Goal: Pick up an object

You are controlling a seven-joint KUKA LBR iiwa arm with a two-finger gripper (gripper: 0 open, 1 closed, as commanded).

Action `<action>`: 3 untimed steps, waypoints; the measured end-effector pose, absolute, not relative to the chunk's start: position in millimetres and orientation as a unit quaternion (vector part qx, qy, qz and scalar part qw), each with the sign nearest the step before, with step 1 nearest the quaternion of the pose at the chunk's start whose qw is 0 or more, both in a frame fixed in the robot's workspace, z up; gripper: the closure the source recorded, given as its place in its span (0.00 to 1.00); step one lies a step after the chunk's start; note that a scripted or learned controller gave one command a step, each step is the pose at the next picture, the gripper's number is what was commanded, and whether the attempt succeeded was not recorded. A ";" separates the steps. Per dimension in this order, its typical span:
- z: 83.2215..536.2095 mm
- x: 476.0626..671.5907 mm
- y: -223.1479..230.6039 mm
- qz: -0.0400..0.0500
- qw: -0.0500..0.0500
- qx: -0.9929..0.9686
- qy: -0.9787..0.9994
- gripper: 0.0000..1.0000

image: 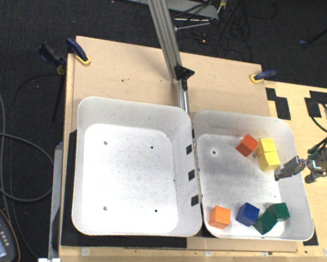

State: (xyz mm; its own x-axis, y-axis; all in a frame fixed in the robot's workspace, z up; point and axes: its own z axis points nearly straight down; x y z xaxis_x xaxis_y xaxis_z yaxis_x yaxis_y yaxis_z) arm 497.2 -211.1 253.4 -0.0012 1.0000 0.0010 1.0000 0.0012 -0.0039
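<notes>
The right bin (234, 124) holds several blocks. An orange block (247, 145) and a yellow block (268, 154) lie near its far right side. Along its near edge sit a second orange block (220, 216), a blue block (248, 214) and two green blocks (273, 217) that touch each other. My gripper (301, 171) hangs over the bin's right rim, just right of the yellow block and a little nearer than it. Its fingers (289, 168) stand open with nothing between them.
The left bin (86, 148) lies beside the right one, with black clips along the shared rim. A slanted metal pole (165, 32) crosses the far side of the bench. Blue-and-yellow clamps (77, 51) hold the bench's far corners.
</notes>
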 end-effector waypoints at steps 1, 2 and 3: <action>255.3 498.0 -211.1 0.000 0.000 -0.707 -0.707 0.00; 200.0 504.5 -202.5 0.001 0.002 -0.707 -0.707 0.00; 139.3 496.8 -197.3 0.001 0.003 -0.707 -0.707 0.00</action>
